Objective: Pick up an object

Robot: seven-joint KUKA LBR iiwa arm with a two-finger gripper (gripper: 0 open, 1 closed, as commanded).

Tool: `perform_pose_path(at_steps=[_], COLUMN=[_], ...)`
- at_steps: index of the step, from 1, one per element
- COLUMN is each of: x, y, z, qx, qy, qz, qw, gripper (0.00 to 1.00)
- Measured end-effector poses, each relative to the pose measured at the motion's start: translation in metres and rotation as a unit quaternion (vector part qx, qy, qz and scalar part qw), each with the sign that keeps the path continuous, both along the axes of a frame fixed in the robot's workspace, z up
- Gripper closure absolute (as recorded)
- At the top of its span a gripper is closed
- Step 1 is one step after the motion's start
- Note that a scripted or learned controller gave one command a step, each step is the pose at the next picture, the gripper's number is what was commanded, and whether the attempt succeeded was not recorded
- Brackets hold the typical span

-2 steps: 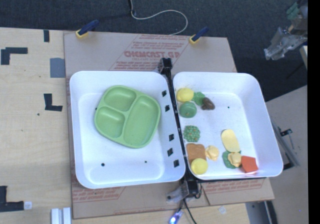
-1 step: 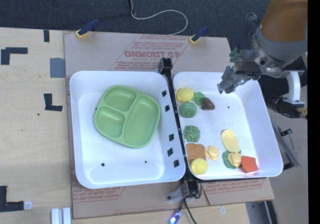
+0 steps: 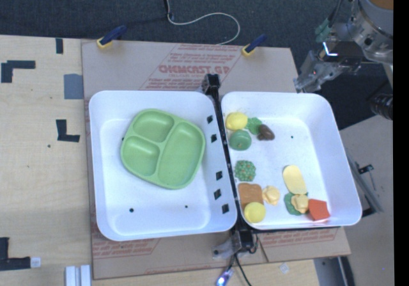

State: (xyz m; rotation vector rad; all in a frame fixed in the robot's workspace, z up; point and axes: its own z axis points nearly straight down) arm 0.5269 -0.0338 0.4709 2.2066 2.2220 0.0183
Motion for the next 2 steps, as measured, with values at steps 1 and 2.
perform_pose_path(at_steps=[1, 2], x=[-0.036, -0.044], y=[0.019, 0.113], z=[-0.084, -0.021], qx=[-0.0004, 0.0006], qy=[0.012, 0.005], qz=[-0.003, 0.003], qw=[0.9999, 1.0000], gripper=[1.00, 1.00])
